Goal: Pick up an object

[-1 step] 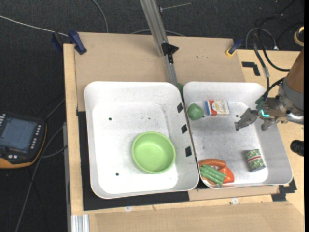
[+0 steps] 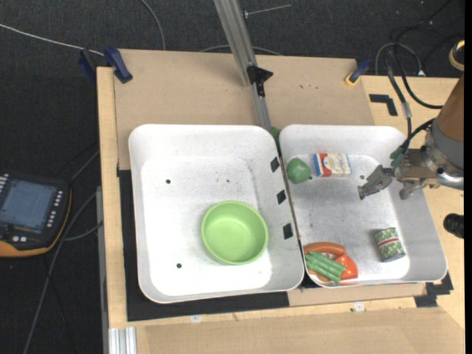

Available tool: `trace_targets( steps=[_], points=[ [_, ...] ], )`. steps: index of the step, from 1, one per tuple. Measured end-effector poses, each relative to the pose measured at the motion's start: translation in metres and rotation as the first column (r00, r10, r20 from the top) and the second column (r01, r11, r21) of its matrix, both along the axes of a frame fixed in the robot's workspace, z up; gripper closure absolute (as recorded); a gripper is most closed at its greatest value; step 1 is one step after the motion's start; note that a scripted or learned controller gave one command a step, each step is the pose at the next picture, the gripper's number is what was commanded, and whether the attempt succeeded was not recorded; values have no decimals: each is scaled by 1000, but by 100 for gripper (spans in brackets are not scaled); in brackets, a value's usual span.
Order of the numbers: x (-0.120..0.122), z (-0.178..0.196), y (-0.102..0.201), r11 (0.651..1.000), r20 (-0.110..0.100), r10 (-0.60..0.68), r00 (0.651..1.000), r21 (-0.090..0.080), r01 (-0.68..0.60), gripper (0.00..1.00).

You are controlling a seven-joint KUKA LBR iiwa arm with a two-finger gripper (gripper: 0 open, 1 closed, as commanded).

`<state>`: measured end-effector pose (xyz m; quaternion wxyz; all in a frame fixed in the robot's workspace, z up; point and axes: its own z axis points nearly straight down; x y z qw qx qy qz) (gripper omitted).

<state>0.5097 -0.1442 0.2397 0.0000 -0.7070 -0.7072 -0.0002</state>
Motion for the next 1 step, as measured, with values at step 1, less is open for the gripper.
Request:
trace_targets(
  steps=[1],
  points=[
    [-3,-43,-4,1000,-4,0,1000,0,0,0]
  ],
)
